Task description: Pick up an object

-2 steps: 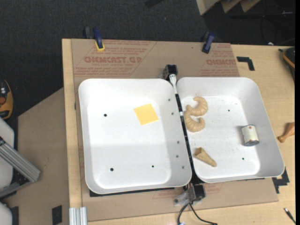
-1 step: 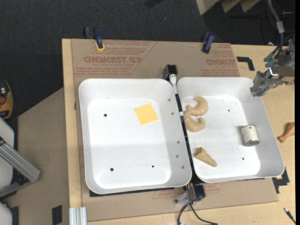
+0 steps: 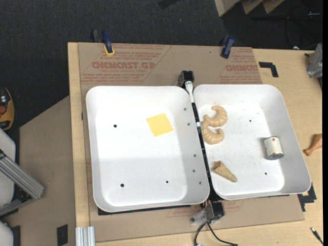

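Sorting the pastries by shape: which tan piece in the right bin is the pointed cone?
The cone-shaped piece lying apart toward the bin's near edge; the two croissants are curved and touch each other.

Even overhead light; white bins (image 3: 138,199) bright, left one shaded across lower half; focus slightly soft.

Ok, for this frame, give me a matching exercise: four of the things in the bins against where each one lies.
Things:
1. yellow square
2. silver can
3. two croissants
4. tan wedge

Places:
A. right bin, along its left wall
B. left bin, upper middle
C. right bin, near its front edge
D. right bin, towards its right side

Pairs: 1-B, 2-D, 3-A, 4-C
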